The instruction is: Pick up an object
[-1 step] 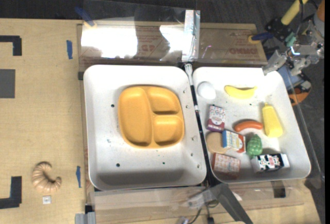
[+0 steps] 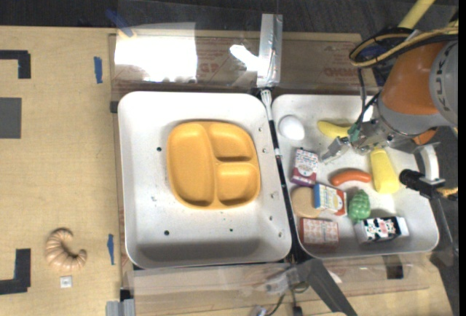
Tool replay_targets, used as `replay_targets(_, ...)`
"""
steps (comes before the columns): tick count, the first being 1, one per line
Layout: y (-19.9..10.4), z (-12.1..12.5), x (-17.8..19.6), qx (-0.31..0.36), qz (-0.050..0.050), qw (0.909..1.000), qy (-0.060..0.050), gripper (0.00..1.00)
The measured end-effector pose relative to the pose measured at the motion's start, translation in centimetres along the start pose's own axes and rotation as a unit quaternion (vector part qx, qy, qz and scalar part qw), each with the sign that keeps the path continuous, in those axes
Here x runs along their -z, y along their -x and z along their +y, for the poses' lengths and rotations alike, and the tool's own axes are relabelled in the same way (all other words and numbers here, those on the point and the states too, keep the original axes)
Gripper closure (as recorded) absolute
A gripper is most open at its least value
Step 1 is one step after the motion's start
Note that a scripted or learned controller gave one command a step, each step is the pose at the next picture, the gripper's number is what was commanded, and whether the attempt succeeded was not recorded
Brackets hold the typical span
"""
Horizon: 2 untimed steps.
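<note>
Two white bins are seen side by side on the bench. In the left bin (image 2: 138, 183) an orange-yellow divided plate (image 2: 213, 163) with three compartments lies roughly centred. The right bin (image 2: 422, 238) holds the loose objects: a white egg-like ball (image 2: 292, 128) at the upper left, a yellow banana (image 2: 331, 128), a purple-and-white small carton (image 2: 304, 166), a red sausage (image 2: 351, 177), a yellow corn cob (image 2: 381, 170), a blue-and-red packet (image 2: 328, 199), a green broccoli piece (image 2: 358, 205), a pinkish box (image 2: 319, 231) and a black-and-white carton (image 2: 380, 228). Print is visible on the cartons but cannot be read; no brand is legible. The gripper (image 2: 342, 145) is positioned low in the right bin between banana and sausage, just beside the corn cob; nothing is seen between its fingers, and whether they are parted or closed cannot be told. A croissant toy (image 2: 65, 250) lies on the bench at lower left, well apart from both bins.
</note>
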<state>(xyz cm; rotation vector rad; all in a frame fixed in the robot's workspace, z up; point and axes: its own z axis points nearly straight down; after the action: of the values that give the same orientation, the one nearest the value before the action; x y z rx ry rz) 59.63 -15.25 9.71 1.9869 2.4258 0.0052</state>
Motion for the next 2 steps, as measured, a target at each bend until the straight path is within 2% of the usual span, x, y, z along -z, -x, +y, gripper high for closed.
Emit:
replay_targets(1,-2.4,-9.9,-0.9,-0.007,0.001,1.0000,-0.002,0.00)
replay_targets(2,-2.3,-9.7,0.3,-0.008,-0.002,1.0000,0.003,1.00)
